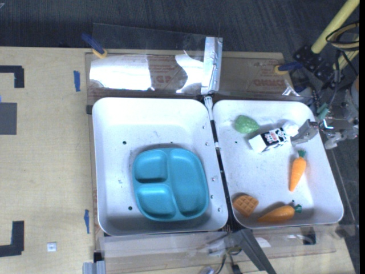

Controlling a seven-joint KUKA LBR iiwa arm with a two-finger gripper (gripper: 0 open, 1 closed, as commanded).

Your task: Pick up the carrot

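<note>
Two orange carrots with green tops lie in the right bin [256, 164]. One carrot [296, 173] stands lengthwise near the bin's right wall, top pointing to the far side. The other carrot [278, 213] lies along the near wall, top to the right. My gripper [306, 132] hangs at the bin's far right rim, just above the first carrot's top and beside a small white and black carton [272, 138]. It holds nothing that I can see.
A green leafy toy [247, 124] lies at the far side of the right bin, and a brown waffle-like piece [245, 204] at its near left corner. The left bin [114, 124] holds a blue divided plate [170, 182]. Cables and a yellow pole [336, 21] stand at the far right.
</note>
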